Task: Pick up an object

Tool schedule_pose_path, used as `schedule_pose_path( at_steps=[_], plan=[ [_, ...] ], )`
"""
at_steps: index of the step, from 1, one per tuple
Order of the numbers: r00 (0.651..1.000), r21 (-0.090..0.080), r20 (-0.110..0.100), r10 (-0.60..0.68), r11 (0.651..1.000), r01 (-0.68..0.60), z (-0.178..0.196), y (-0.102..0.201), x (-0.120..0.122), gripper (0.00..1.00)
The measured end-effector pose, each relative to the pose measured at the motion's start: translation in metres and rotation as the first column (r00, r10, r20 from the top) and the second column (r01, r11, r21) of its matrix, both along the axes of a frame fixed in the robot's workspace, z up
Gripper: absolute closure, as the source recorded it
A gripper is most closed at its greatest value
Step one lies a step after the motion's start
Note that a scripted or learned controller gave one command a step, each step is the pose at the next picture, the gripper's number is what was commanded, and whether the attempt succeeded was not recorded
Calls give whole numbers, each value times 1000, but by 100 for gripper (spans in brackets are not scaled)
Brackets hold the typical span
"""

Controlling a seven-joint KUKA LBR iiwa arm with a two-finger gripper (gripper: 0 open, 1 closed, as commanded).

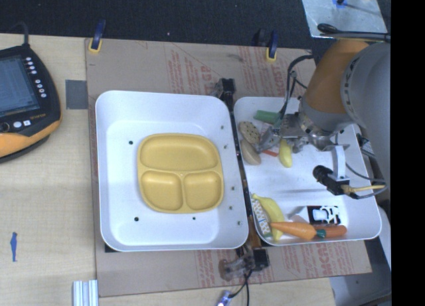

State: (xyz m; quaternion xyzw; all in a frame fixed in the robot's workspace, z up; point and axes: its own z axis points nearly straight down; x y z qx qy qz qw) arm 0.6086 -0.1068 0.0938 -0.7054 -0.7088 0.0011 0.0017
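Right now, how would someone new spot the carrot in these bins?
Look at the right-hand white bin, along its near edge. The carrot lies flat there, just right of a banana. It is the orange, tapered one; the banana is yellow, and the item past it is redder.

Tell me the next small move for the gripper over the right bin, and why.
Probably a short descent onto the small yellow piece. The gripper sits right at its upper end in the right bin, with no object seen between its fingers, so nothing looks picked yet. The carrot and banana lie farther off, near the front edge.
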Motion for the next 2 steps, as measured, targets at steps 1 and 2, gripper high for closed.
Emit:
schedule_pose_path(
  at_steps=[1, 2],
  plan=[
    [1000, 0, -3, 2, 1000, -2, 10, -1, 0, 100],
    [1000, 1, 2, -1, 1000, 1, 99, 70, -22, 100]
  ],
)
